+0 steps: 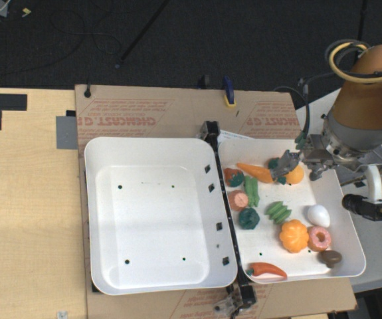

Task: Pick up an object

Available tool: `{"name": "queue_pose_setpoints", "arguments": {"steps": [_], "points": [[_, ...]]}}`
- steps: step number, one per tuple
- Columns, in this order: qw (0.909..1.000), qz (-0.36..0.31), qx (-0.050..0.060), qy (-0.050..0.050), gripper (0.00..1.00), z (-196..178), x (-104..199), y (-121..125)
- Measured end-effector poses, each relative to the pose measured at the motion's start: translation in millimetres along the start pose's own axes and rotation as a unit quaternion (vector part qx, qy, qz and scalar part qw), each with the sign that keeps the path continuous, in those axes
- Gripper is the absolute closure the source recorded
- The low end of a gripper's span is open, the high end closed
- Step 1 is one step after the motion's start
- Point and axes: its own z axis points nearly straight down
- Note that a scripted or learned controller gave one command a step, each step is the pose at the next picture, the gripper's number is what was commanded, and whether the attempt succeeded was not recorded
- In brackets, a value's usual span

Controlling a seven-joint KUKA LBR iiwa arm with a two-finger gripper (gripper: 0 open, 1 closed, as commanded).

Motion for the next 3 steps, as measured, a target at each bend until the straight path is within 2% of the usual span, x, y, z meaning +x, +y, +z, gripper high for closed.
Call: {"name": "queue_pose_setpoints", "arguments": {"steps": [1,2,3], "points": [[1.0,0.002,-0.001,-0.003,0.0,156,0,-3],[1.0,0.0,-0.002,-0.001,0.0,150,-7,70],[1.0,0.001,-0.001,-0.006,0.0,149,5,71]]}}
